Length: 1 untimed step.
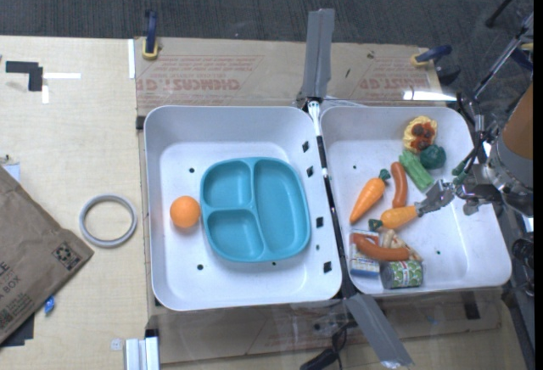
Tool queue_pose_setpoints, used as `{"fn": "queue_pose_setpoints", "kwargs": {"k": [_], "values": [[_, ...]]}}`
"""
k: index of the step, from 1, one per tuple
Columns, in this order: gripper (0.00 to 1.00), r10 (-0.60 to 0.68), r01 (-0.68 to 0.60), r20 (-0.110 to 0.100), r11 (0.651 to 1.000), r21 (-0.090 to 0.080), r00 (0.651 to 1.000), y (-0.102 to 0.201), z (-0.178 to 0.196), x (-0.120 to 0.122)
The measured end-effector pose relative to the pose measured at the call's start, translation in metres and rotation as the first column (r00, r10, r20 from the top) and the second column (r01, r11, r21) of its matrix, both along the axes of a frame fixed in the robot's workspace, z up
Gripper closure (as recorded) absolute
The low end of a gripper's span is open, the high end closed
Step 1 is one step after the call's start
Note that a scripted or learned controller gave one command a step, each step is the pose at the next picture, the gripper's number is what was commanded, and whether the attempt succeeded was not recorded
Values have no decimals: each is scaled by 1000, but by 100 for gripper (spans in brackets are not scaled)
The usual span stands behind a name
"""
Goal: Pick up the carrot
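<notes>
The gripper [434, 197] sits low over the right bin [475, 271], reaching in from the right edge, with its fingertips just beside the right end of a small orange vegetable piece [398, 217]. Whether the jaws are spread or closed cannot be told at this resolution, and nothing is clearly seen between them. The carrot [368, 198] lies on the bin floor to the left of the gripper, apart from it, tilted with its green top toward the upper right and its point toward the lower left. A slim orange pepper-like piece [399, 183] lies between the carrot and the gripper. Above these are a green vegetable [416, 168], a dark green item [433, 156] and a yellow-and-red item [420, 132]. Near the bin's front wall lie a red sausage-shaped piece [383, 249] and a small green-labelled can [401, 274] on its side. The left bin [161, 215] bears a teal divided tray [254, 209] with an orange ball [184, 212] just beside its left edge. Outside the bins, a grey ring [108, 220] rests on the bench [68, 139].
</notes>
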<state>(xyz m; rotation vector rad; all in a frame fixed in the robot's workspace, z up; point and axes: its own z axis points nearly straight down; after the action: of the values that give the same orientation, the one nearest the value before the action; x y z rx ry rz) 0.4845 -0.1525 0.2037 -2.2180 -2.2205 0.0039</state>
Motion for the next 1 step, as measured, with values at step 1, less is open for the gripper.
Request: {"fn": "queue_pose_setpoints", "kwargs": {"k": [1], "values": [[0,86,-86,4,996,-1,996,28,-112,34]]}}
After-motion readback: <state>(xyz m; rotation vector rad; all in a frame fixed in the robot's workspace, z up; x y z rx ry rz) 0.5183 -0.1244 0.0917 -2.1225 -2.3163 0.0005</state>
